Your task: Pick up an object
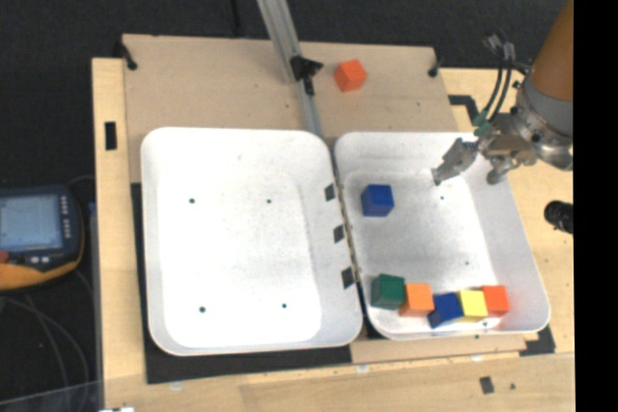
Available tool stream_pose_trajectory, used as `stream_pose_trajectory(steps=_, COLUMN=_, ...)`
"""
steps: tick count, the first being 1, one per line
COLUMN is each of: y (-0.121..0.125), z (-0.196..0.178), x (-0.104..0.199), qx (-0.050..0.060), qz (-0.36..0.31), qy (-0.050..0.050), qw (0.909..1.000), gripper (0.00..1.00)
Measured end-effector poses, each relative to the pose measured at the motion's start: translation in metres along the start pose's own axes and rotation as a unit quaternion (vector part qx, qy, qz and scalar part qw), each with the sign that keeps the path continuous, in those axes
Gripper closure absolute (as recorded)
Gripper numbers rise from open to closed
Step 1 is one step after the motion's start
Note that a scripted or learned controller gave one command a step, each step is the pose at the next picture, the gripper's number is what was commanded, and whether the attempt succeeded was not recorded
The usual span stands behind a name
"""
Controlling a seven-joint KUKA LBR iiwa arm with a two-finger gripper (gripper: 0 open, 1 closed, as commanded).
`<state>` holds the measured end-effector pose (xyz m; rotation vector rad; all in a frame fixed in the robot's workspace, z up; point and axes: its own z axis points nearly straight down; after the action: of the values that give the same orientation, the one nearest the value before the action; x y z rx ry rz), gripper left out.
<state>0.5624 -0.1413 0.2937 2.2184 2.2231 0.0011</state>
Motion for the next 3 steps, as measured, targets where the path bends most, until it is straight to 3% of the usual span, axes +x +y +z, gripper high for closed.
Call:
stream_pose_trajectory(steps=1, y=-0.053, z=0.058, x=0.013, qx=0.004, qz=0.002, qy=0.001, qw=1.0000, gripper=0.00)
stream_pose_trajectory(steps=2, y=0.019, z=0.098, x=0.003, qx=0.000, qz=-0.001, qy=-0.001, qw=1.0000, gripper=0.00)
stream_pose_trajectory(steps=3, y=0.019, z=0.084, x=0.002, qx=-0.002, qz=0.001, qy=-0.001, qw=1.0000, gripper=1.00)
